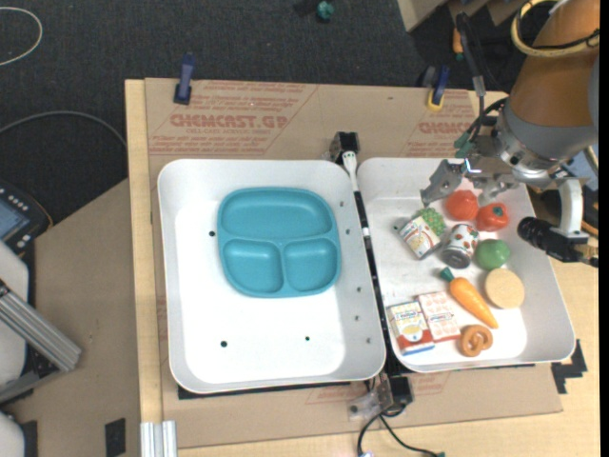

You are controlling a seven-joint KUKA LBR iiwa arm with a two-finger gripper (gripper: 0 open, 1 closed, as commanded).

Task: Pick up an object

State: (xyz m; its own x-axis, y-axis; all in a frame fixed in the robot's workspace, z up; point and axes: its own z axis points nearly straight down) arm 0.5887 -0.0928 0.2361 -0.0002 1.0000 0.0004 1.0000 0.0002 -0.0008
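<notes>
My gripper (pixel 466 185) hangs over the far part of the right bin (pixel 550 327), its fingers spread open. Just below and between the fingertips lies a red tomato (pixel 462 206), with nothing gripped. A second red-orange fruit with a green top (pixel 493 218) sits just right of it. Close by are a green-labelled packet (pixel 420 232), a small tin can (pixel 460 245) and a green lime (pixel 492 253).
Nearer the front of the right bin lie a carrot (pixel 470 299), a pale round piece (pixel 504 288), two small cartons (pixel 423 320) and an orange ring-shaped piece (pixel 474 340). The left bin (pixel 190 284) holds a teal divided plate (pixel 279 239). A black divider strip (pixel 362 227) runs between the bins.
</notes>
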